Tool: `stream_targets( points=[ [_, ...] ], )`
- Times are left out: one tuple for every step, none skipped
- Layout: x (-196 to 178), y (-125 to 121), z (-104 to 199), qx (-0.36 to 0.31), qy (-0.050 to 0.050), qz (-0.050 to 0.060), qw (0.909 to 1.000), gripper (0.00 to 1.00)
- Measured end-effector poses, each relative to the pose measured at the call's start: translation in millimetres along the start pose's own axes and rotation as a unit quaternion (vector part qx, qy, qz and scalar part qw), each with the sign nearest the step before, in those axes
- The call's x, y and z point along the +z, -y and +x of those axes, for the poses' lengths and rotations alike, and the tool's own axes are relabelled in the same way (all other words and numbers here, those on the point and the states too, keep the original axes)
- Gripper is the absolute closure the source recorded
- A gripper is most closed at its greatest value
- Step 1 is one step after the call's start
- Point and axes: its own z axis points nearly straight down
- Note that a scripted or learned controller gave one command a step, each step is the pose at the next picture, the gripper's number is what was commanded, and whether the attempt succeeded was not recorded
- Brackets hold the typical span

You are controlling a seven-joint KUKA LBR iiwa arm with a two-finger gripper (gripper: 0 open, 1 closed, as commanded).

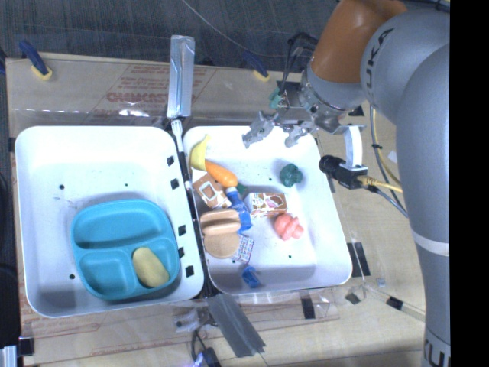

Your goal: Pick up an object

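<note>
My gripper hangs above the back edge of the right bin, open, with nothing between its fingers. Below it in that bin lie a yellow banana, an orange carrot, a dark green round object, a pink strawberry-like toy, a bun or hot dog, a small printed packet, a brown carton and small blue pieces. The green object is the closest to the fingers, a little in front and to the right.
The left bin holds a blue divided tray with a yellow potato-like object in its front right compartment. A metal divider bar stands up between the bins at the back. The arm fills the right side.
</note>
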Motion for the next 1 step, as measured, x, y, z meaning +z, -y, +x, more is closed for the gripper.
stream_targets(
  points=[
    [89.7,22.9,-95.1,-0.108,0.000,0.002,0.9941,0.00]
  ],
)
